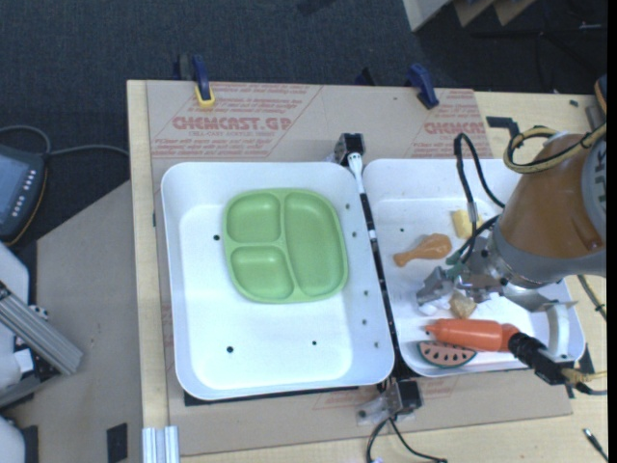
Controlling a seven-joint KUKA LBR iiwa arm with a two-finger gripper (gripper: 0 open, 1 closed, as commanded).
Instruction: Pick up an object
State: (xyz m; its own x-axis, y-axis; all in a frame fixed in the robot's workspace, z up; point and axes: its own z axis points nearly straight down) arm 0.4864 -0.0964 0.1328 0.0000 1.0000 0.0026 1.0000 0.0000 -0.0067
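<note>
The table (289, 114) carries two white bins side by side. The left bin (193, 258) holds a green divided plate (286, 245) near its far half. The arm (554, 220) reaches over the right bin (405, 186), its jaws (445, 287) low among the toys; whether they are released or clenched I cannot tell. Nearest the front lie an orange carrot (474, 333) and a watermelon slice (448, 357), touching. A chicken drumstick (424, 250) lies just left of the jaws, a small yellow piece (462, 223) beyond it.
</note>
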